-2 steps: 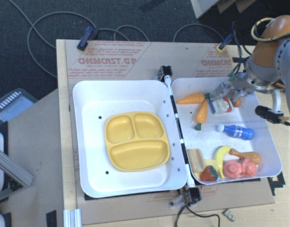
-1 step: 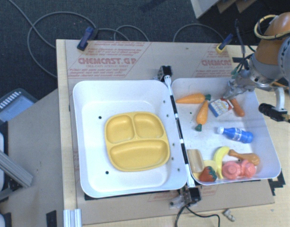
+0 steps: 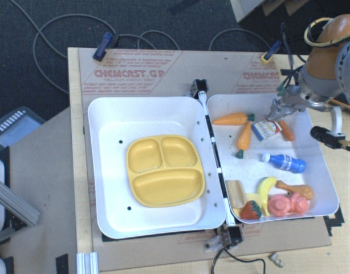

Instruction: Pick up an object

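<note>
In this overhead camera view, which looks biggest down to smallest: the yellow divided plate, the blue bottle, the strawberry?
Largest to smallest:
1. yellow divided plate, by far
2. blue bottle
3. strawberry, though partly tucked among other toys, so its full size is unsure.

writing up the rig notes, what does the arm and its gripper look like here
The arm is a rounded grey metal body with a wide orange band near its upper end. Thin dark cables, with a yellow loop among them, run along its upper side. A black cylindrical piece sticks out to the side lower down. The gripper is small, grey and metallic, with slim fingers at its tip.
</note>
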Available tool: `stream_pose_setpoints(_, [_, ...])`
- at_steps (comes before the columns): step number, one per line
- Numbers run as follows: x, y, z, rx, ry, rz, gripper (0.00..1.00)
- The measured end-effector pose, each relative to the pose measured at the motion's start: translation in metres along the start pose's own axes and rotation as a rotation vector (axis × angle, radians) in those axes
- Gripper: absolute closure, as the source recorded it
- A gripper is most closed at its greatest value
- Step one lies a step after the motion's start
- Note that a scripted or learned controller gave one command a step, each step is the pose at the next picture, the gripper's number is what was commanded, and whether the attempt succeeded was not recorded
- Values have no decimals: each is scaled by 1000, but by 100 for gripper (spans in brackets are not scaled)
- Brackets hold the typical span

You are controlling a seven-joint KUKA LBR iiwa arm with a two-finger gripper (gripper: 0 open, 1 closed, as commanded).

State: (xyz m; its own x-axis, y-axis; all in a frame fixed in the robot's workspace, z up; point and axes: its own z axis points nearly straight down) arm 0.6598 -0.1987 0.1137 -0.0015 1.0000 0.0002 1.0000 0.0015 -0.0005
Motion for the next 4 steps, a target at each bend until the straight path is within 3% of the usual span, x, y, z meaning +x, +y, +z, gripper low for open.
stream_pose_setpoints(1, [30,7,-14,-3,-1,0,100])
stream_pose_setpoints(2, [30,7,-14,-2,-1,0,0])
stream_pose_setpoints(3, [91,-10,13,1,2,0,0])
stream_pose_setpoints(4, [101,5,24,17,-7,2,0])
